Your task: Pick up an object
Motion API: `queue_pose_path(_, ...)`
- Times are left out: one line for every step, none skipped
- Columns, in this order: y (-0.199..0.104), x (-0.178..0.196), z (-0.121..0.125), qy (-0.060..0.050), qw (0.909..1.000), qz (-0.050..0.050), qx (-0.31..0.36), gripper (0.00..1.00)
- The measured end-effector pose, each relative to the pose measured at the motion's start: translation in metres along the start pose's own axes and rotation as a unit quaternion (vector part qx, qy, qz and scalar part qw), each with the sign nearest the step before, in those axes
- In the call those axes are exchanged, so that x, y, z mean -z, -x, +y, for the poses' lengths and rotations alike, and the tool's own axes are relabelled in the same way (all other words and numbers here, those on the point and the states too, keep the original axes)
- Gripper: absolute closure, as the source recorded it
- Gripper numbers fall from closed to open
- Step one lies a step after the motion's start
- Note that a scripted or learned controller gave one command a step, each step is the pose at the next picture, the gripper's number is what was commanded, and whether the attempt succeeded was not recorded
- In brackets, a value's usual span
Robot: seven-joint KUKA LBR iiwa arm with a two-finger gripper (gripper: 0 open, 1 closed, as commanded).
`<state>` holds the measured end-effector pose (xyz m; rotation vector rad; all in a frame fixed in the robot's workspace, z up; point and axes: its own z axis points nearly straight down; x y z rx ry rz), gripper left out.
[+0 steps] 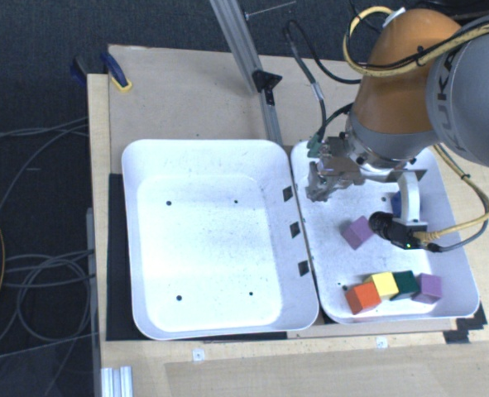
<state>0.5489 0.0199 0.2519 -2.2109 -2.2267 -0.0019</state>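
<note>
Over the right bin (451,222), the tool (320,184) is hovering up-left of the purple block (357,232); I cannot tell how it is set.

No text, label or number is legible.

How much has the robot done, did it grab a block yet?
Nothing looks picked up yet. The gripper hangs over the right white bin, near its left wall, with no block seen between its fingers. The lone purple cube and the row of orange, yellow, green and purple blocks lie in the bin, waiting.
</note>
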Motion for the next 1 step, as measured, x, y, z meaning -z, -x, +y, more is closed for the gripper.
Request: queue_pose_path(-0.0515, -0.0171, 0.0049, -0.001, 1.0, -0.001, 0.0, 1.0)
